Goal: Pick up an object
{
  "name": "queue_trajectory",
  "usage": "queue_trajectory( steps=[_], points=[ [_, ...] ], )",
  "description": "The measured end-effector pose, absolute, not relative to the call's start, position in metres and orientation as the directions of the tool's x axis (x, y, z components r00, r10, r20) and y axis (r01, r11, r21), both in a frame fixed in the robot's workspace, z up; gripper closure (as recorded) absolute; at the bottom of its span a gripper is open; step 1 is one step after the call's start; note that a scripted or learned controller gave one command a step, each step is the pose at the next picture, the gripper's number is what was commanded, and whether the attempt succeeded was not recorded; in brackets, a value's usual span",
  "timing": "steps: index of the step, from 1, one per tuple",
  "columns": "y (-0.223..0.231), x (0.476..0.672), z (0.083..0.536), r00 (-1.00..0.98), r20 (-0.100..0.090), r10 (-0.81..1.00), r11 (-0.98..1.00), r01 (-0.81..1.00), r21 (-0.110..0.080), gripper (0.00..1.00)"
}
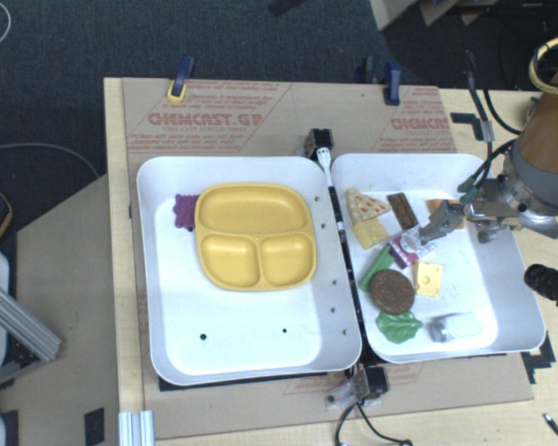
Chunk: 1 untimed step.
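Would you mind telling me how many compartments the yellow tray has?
3: on the yellow tray, one wide compartment on the far side, and two smaller ones nearer the camera, left and right.

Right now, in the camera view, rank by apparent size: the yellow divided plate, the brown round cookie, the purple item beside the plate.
1. yellow divided plate, by far the largest.
2. brown round cookie.
3. purple item, partly hidden by the plate, so its rank against the cookie is unsure.

Left bin has a yellow divided plate sitting toward the far side, with a purple thing poking out at its left edge. Right bin is cluttered: cracker wedges, a brown bar, a round brown cookie, a yellow square, something green. The gripper hangs over the far part of that pile.
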<state>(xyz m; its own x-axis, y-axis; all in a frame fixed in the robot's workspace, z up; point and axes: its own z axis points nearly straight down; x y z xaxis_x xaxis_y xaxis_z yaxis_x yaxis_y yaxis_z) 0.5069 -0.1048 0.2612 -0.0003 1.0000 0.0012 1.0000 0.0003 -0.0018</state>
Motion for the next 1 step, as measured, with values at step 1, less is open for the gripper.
queue_trajectory(
  steps=[1],
  points=[
    [-0.1073,0.4979,0.2138,0.001,0.002,1.000,-0.001,1.000,-0.007,0.00]
  ],
)
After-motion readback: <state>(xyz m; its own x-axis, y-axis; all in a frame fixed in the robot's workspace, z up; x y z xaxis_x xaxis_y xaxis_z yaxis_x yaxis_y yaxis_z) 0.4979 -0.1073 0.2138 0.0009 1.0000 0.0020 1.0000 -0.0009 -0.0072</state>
